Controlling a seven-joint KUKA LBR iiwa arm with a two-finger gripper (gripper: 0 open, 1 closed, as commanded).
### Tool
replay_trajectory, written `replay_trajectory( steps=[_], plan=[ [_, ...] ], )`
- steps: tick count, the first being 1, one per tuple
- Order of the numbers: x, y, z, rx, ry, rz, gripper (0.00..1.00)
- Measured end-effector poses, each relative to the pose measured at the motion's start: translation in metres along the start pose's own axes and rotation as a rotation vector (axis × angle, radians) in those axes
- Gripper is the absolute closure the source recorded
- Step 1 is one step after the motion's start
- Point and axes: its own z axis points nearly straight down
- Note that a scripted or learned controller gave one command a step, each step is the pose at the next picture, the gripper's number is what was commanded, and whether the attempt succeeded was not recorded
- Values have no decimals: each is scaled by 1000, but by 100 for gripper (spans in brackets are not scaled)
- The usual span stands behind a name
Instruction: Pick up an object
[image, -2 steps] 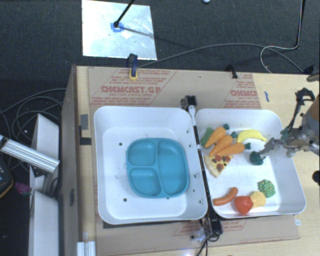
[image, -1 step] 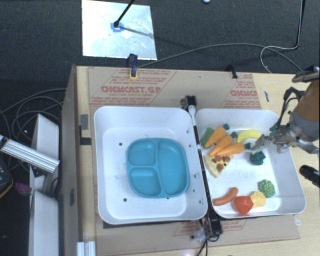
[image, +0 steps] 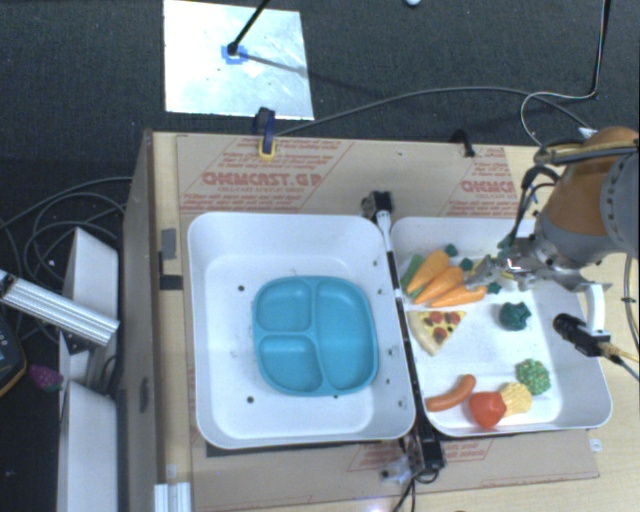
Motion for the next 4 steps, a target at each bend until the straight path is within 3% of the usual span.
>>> replay_trajectory(
  steps=[1,2,3,4],
  plan=[
    [0,-28,5,-3,-7,4,0],
    [7,-22,15,18,3,1,0],
    [3,-73,16,18,4,1,0],
    [3,-72,5,16,3,0,100]
  ],
)
